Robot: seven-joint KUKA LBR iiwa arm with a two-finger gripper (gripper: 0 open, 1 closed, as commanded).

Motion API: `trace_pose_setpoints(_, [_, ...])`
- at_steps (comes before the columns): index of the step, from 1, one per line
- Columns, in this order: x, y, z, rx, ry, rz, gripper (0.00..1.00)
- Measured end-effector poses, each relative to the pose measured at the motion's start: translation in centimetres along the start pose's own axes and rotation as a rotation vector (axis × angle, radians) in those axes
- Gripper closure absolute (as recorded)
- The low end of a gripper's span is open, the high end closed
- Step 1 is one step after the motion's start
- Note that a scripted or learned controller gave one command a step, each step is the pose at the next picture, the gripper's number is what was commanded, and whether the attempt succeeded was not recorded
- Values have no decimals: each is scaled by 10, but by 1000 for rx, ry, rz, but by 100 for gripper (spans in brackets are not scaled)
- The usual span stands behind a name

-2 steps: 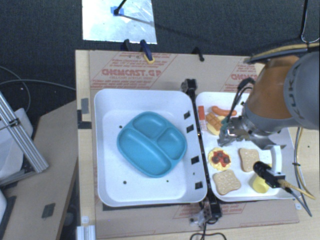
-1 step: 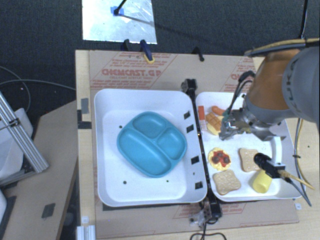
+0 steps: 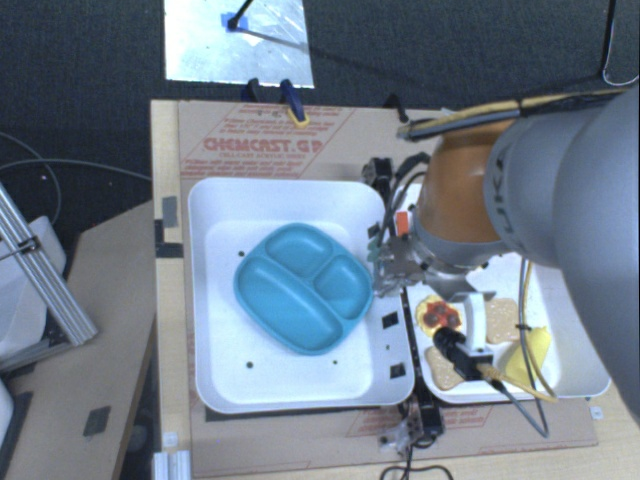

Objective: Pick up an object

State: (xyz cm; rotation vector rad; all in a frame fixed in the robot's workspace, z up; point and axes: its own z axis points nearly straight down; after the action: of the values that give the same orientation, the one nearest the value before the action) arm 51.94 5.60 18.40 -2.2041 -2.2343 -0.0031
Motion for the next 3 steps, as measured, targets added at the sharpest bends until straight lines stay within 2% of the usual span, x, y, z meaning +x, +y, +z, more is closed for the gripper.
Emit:
trace_pose_setpoints(1, [21,-33,-147,-13,0,4,100])
trace_pose_setpoints(2, [19,-31,-150,-5,-3,2,100])
trace_pose_setpoints(3, [66,-33,-77,3,-3,6,100])
